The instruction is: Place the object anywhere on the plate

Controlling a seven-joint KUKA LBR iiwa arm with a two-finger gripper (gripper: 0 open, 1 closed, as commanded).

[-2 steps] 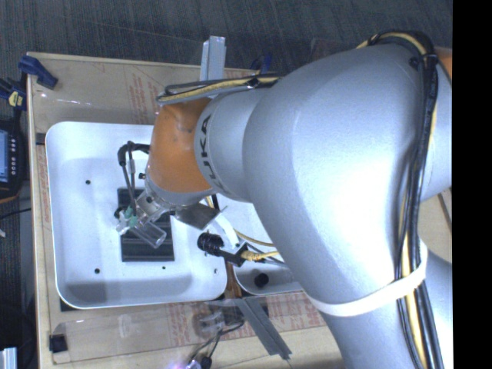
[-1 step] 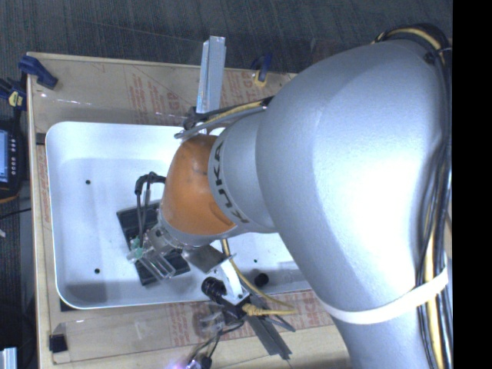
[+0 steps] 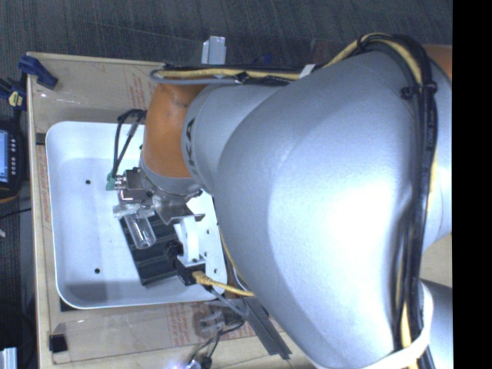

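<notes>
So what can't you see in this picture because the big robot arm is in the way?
- The plate and the object: I can't find either; the grey arm covers most of the camera view.
- The second bin: hidden under the arm; I see the left white bin.
- The end effector: its black body points down into the bin, and from above I can't tell whether anything is between its tips.
- Bench right side: covered by the arm.

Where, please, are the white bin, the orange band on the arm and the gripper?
white bin (image 3: 73, 206): camera view, bare floor near its left wall.
orange band (image 3: 165, 133): camera view, middle of the band.
gripper (image 3: 146, 237): camera view, its lower body.
</notes>
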